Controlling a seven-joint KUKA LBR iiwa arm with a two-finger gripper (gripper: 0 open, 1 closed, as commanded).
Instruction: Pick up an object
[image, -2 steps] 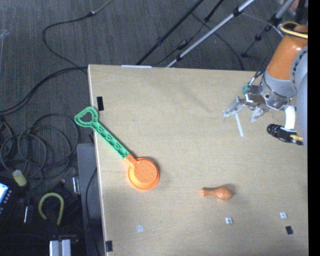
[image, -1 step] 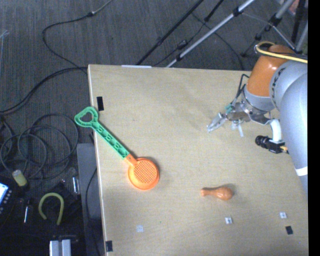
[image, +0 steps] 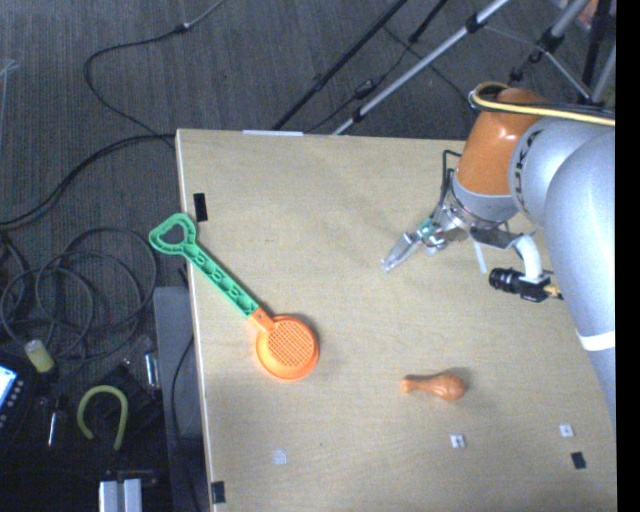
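Note:
A sieve-like scoop lies on the tan bench top at the left, with an orange round head and a long green handle pointing up-left. A small orange drumstick-shaped toy lies lower right of centre. My gripper hangs over the bare middle of the bench, slanting down-left from the orange wrist band. It is well above the drumstick toy and far right of the scoop, touching neither. Nothing shows in it.
The grey arm fills the right side. The tan bench top ends at its left edge near x 180–200. Beyond it the floor holds cables and tripod legs. Small markers dot the bench's lower right.

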